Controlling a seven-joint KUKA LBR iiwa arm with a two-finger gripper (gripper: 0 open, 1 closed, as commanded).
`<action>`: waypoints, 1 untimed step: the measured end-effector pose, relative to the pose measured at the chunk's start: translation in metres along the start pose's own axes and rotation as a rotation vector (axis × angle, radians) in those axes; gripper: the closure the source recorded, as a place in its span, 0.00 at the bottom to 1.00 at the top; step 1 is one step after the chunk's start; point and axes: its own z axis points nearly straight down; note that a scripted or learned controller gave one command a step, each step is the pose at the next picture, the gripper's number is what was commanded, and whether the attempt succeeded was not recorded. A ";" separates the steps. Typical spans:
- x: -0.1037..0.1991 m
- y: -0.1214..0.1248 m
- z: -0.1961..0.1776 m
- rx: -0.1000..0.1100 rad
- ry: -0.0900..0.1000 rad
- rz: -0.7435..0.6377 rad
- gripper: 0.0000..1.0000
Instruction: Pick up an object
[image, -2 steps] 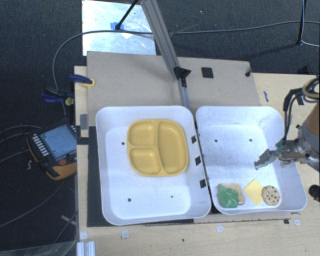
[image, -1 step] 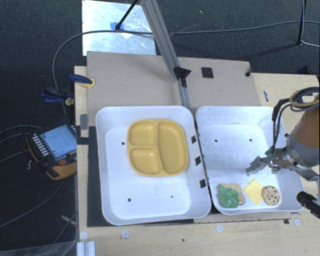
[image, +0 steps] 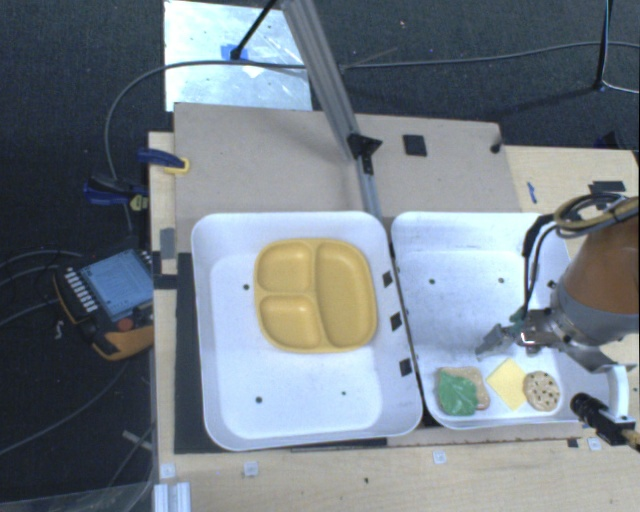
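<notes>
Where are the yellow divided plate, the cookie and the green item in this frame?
yellow divided plate (image: 316, 294): camera view, on its centre divider.
cookie (image: 541, 391): camera view, middle of its top face.
green item (image: 458, 395): camera view, middle of its green surface.

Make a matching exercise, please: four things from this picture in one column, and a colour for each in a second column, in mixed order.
Things:
1. divided plate in the left bin
2. round cookie in the right bin
3. square slice beside the cookie
4. leafy piece at the right bin's near edge

Colours:
A. green
B. pale yellow, flat and tilted like a diamond
C. mustard yellow, three compartments
D. tan with dark specks

Pairs: 1-C, 2-D, 3-B, 4-A
</notes>
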 end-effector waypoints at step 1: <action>-0.001 0.001 -0.013 -0.004 -0.002 0.001 1.00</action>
